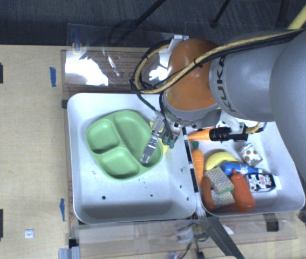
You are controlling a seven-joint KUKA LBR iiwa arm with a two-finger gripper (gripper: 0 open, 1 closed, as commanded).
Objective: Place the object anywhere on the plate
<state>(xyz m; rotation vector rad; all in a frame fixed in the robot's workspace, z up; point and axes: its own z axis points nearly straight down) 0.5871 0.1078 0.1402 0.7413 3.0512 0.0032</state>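
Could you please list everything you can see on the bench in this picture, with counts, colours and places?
plate: one, green, with three compartments, in the left bin
left bin: one, white, shallow
right bin: one, white, shallow, beside the left bin
carrot: one, orange, at the right bin's left side
banana: one, yellow, middle of the right bin
sponge: one, grey-green, lying over a red item in the right bin
small carton: one, black and white, right of the banana
small box: one, white with red marks, near the right bin's back
arm: one, grey with an orange band, reaching in from the right
gripper: one, over the plate's right edge; a yellow-green thing shows at it, but a grasp is unclear
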